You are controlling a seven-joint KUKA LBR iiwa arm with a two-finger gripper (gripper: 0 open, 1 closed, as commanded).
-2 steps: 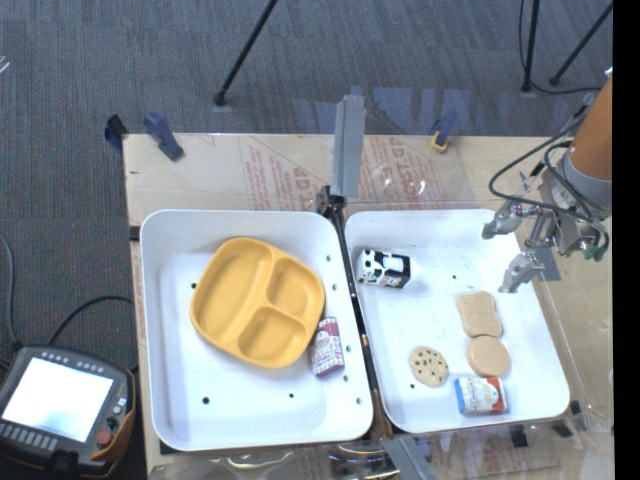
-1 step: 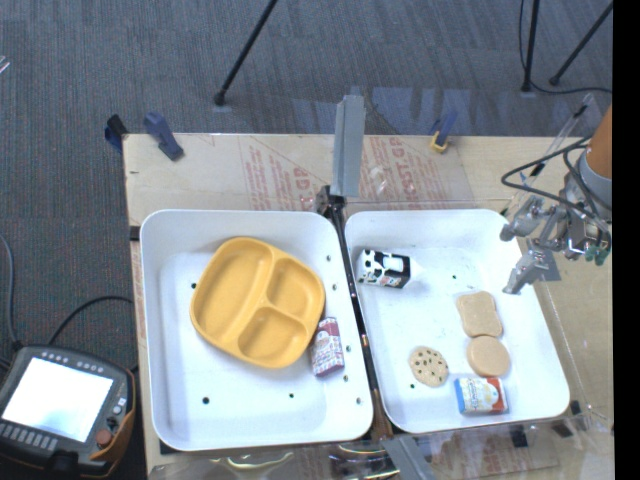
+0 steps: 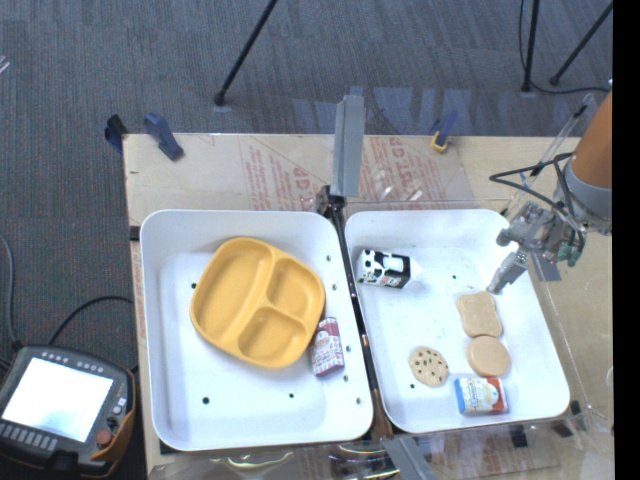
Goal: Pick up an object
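We see the grey two-finger gripper (image 3: 506, 273) hanging just above the tan toast-shaped slice (image 3: 480, 315) in the right white bin (image 3: 440, 420); we cannot tell its fingers' state. It grips nothing.

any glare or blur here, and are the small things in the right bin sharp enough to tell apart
Camera view: light is even and soft, with mild sheen on the right bin floor; cookie and carton read clearly; the tool is slightly soft, so its fingers are hard to resolve.
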